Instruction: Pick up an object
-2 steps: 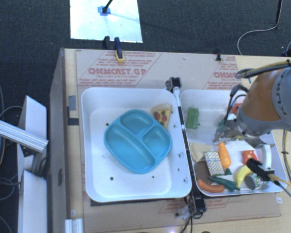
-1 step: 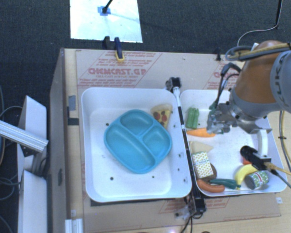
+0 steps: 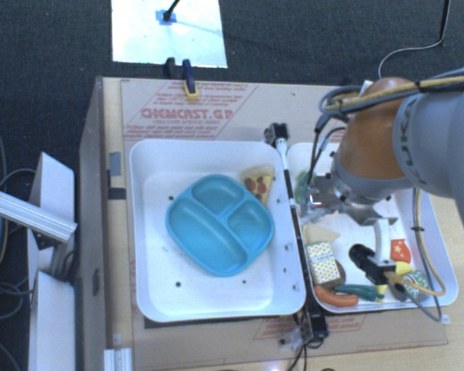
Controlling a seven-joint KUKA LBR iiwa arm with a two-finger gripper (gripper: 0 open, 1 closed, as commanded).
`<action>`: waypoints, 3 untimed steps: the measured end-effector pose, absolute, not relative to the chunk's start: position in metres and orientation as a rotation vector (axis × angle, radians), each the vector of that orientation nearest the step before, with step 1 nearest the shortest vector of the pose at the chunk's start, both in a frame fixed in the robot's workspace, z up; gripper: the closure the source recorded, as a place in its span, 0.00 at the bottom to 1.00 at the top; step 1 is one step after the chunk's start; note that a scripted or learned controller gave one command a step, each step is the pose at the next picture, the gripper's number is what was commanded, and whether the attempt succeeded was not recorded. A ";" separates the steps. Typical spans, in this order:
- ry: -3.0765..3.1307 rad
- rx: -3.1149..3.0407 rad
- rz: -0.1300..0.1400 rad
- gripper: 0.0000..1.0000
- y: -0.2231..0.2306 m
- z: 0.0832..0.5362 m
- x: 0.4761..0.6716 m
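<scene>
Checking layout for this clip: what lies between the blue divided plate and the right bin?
In the camera view, a pizza slice toy sits beside the blue divided plate, then the left bin's white wall.

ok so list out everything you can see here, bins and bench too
left bin: 1, white, left half of the bench
right bin: 1, white, right half, partly under the arm
divided plate: 1, light blue, middle of the left bin
pizza slice toy: 1, yellow with red spots, left bin by its upper right corner, beside the plate
small mixed objects: several, tan, red, green, yellow, black, near end of the right bin; exact kinds hard to tell
bench board: 1, tan with red print, under both bins
white sheet: 1, on the dark floor behind the bench
arm: 1, grey with orange band, reaching in from the right over the right bin
</scene>
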State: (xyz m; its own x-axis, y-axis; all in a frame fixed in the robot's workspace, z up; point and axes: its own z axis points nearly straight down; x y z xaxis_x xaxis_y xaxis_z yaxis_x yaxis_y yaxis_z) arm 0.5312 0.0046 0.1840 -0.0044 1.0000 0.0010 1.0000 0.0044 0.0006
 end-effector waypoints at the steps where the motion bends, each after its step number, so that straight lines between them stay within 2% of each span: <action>1: -2.226 -2.216 -0.001 1.00 0.052 0.184 0.516; 2: -2.225 -2.216 -0.001 1.00 0.137 0.170 0.486; 3: -2.228 -2.217 -0.006 1.00 0.134 0.298 0.487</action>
